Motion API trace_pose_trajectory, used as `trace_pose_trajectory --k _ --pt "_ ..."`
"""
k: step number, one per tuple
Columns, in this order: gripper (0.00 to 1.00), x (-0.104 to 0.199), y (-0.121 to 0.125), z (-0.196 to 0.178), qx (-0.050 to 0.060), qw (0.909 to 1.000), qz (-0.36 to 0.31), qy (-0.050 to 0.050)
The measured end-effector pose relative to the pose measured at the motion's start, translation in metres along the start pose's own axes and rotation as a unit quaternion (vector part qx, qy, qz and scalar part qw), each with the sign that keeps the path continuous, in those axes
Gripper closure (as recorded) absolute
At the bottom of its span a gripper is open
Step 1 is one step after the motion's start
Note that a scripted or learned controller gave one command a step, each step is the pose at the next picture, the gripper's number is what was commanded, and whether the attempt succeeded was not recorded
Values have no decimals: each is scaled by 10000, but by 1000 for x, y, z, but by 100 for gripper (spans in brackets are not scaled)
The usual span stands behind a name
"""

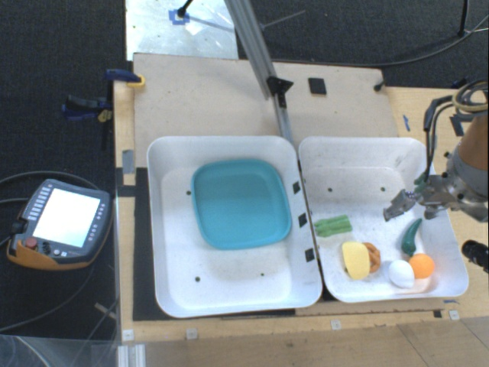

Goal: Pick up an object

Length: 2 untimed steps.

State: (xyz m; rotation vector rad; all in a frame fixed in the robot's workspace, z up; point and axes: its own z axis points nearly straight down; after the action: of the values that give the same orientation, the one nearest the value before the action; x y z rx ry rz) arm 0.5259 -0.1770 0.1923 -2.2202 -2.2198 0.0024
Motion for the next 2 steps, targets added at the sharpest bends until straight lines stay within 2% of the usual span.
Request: trace_pose_trajectory --k 2 --pt "0 9 5 104 3 10000 -1 2"
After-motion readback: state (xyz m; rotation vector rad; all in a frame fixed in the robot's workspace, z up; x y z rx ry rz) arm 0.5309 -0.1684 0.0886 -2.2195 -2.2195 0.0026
